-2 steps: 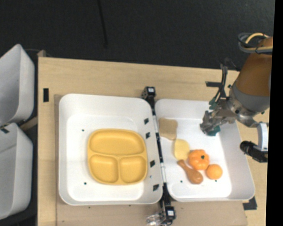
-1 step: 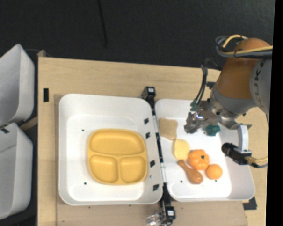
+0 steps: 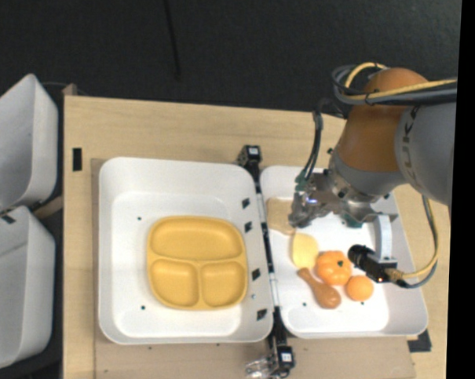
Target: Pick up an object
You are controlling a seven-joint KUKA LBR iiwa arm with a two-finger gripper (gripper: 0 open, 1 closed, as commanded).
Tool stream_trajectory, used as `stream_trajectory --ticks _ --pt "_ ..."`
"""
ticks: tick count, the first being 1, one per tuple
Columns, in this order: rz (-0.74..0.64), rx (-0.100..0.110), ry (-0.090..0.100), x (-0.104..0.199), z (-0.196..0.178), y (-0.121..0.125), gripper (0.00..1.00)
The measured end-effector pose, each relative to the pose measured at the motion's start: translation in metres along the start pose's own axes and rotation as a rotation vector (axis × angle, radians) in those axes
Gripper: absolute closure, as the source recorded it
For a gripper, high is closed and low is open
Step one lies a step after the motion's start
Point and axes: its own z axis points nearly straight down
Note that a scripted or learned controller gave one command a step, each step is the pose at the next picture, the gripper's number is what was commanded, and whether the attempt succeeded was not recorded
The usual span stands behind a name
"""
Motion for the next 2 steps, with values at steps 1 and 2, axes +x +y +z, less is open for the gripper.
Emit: stream_trajectory --ticks 1,2 --pt "-0.003 0.001 0.001 0.060 0.000 -0.005 1.00" --pt "-0.003 -0.002 0.002 0.113 -0.011 -0.014 1.00"
